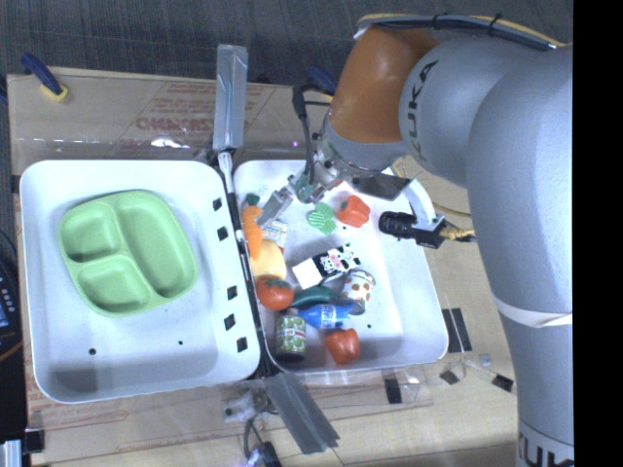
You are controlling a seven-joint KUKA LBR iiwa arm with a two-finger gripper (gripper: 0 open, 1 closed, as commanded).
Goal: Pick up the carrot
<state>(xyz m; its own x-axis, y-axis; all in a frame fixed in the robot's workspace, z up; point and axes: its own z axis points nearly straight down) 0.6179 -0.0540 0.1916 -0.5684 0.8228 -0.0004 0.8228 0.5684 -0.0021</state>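
The carrot point(251, 230) is a short orange piece with a green top. It lies against the left wall of the right bin point(419, 290), near the bin's far end. My gripper point(292, 195) hangs low over that same far end, just up and right of the carrot and very close to it. Nothing is visibly held in it. The grey arm with its orange band point(380, 86) comes in from the upper right and hides the bin's far right corner.
Below the carrot lie a yellow piece point(270, 259), a red tomato point(274, 293), a can point(290, 334), a blue item point(321, 314) and a red pepper point(342, 343). A cow-patterned box point(336, 261) and an orange-red pepper point(353, 210) lie mid-bin. The left bin holds a green divided plate point(127, 251).
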